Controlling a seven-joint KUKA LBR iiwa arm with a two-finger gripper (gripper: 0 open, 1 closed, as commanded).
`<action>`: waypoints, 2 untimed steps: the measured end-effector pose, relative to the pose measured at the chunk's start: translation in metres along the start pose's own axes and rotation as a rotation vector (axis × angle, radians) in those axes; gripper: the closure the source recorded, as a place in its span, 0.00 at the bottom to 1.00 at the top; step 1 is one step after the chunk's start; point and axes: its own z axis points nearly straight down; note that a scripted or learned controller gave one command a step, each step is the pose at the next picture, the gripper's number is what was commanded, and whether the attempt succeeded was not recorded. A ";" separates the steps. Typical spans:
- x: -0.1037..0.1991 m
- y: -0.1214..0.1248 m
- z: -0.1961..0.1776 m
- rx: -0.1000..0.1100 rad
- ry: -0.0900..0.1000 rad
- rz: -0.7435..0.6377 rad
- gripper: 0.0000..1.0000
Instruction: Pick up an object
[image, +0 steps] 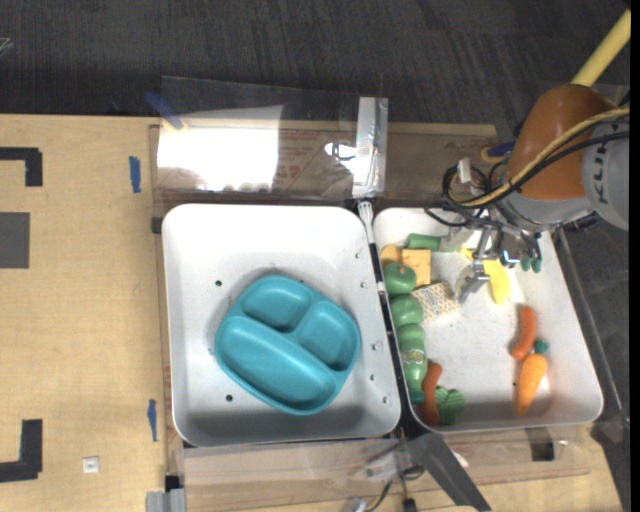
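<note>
The left bin (190, 300) holds a teal divided plate (288, 342). The right bin (575, 340) holds toy vegetables: carrots (531, 378), green pieces (407, 318). The gripper (480, 275) hangs over a yellow piece (499, 285); its grip, I cannot tell.

**The arm as seen from above**

The arm (590, 175) is grey, with a rounded orange band (560, 135) above the wrist. Black letters are partly visible on the grey shell at the right. Yellow and black cables (480, 195) loop from the band to the wrist. The gripper (483, 272) is a small cluster of metallic parts with dark fittings and thin silvery fingers (470, 283).
</note>
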 end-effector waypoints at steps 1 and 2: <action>0.026 -0.023 0.003 0.000 -0.012 0.046 0.00; 0.047 -0.075 0.014 0.002 0.008 0.062 0.00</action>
